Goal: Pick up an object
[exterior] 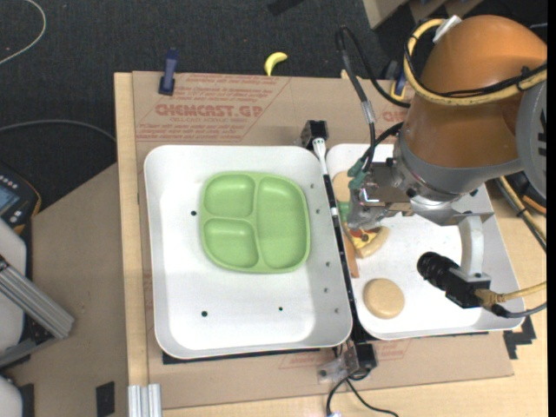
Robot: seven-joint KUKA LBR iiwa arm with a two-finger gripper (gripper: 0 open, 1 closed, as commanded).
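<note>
Your gripper (363, 220) hangs low in the right bin (434, 320) over an orange-yellow object (369, 241); you cannot tell its state. A tan disc (383, 298) lies nearby.

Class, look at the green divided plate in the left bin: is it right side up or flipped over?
Right side up. The green plate lies flat on the left bin floor, its three hollow compartments facing the camera.

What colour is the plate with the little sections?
Light green. The plate shows best in the camera view, in the left bin.
</note>
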